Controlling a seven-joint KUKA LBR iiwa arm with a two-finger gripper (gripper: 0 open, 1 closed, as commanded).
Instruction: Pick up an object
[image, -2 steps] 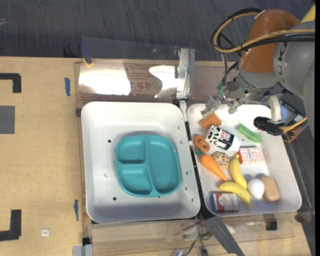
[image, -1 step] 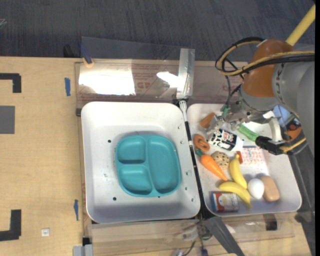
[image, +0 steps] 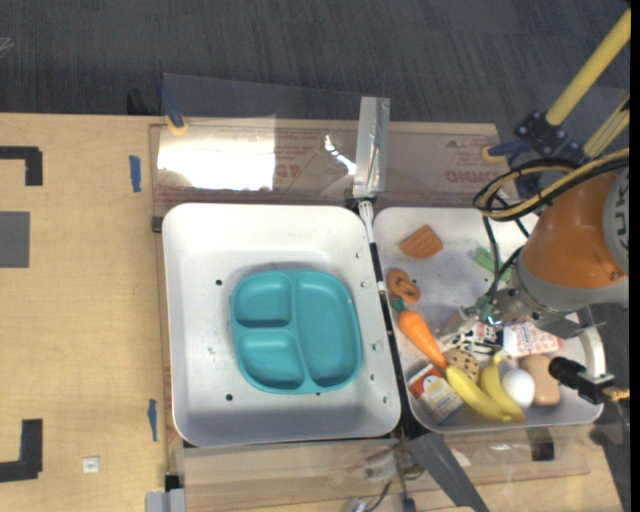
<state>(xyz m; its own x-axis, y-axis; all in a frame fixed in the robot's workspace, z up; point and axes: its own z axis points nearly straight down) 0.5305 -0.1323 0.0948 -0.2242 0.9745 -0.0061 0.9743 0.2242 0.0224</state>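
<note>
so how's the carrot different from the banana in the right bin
The carrot is orange, straight and tapered; the banana is yellow and curved. The carrot lies further up the bin, running diagonally, while the banana sits near the front rim. Both are toy foods lying flat in the right bin.

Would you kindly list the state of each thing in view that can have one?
Teal divided plate: upright and bare in the left bin.
Carrot: lying loose in the right bin.
Bananas: lying among the pile.
White egg: resting against the bananas.
Arm: low over the right bin.
</note>
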